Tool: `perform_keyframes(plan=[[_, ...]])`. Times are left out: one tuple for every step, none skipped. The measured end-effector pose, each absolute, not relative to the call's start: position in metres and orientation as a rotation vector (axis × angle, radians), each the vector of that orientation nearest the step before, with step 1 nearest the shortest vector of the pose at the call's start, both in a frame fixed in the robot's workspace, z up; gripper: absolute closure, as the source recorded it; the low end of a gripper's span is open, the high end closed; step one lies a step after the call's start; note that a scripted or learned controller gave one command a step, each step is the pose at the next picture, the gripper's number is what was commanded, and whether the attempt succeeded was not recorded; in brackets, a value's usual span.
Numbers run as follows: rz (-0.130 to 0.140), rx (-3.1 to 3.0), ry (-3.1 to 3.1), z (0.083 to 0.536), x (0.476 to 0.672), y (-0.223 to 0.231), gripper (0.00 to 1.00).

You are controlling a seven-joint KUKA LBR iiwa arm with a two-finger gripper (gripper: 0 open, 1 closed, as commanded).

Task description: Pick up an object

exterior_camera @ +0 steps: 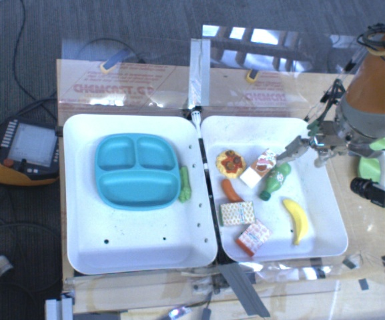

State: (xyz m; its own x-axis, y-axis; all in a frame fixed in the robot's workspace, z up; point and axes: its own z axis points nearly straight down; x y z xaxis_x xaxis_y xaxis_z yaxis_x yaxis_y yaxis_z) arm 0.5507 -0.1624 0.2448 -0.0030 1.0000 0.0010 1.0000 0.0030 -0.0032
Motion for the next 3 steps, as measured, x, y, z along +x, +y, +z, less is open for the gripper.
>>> perform_keyframes(plan=[[0.0,-2.129,-2.309,0.093,0.57,-0.171,0.0],[-0.012,-2.382,-2.069,0.09,0.553,-0.145,0.0],[-0.012,-2.38,-2.067,0.099,0.553,-0.144,1.0]])
